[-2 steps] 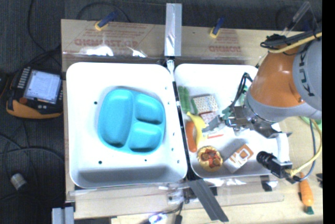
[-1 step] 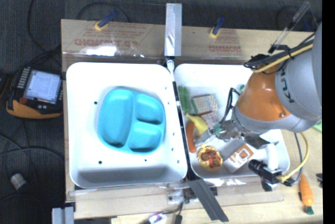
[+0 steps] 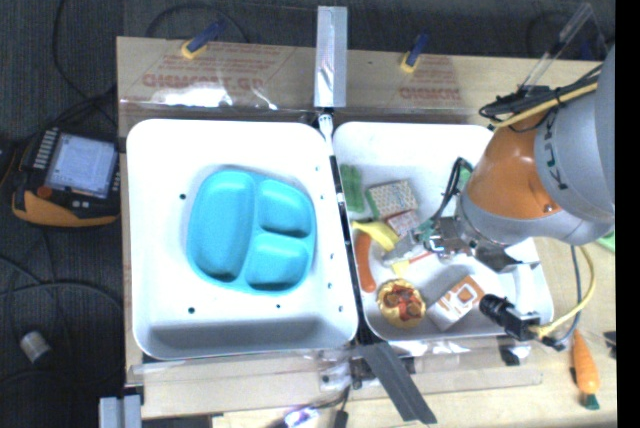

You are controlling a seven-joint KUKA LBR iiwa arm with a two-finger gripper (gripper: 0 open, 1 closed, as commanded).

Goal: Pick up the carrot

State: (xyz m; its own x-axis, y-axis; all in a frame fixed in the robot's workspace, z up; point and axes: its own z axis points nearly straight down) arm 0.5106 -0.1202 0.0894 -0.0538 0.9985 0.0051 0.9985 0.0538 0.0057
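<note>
Grey with an orange band, the arm (image 3: 540, 171) stands highest in the frame at centre right, and its wrist covers most of the tool (image 3: 440, 241), so I cannot tell whether the tool is apart or together.

From the left, the left bin (image 3: 150, 216) holds a blue divided plate (image 3: 250, 226). At the left wall of the right bin (image 3: 420, 141) lies a slim orange-red piece that I take for the carrot (image 3: 365, 266), running top to bottom just beside a yellow banana (image 3: 378, 236) and above a round toy food (image 3: 400, 303). It is probably a light, stiff, smooth plastic toy that could roll or slip. A hold across its middle looks best, though the wall crowds one side.

2 doubts remain. Its ends are too small to read, and a second orange tapered piece with a green tip (image 3: 585, 371) lies on the surface at lower right, outside the bins, looking just as carrot-like.
</note>
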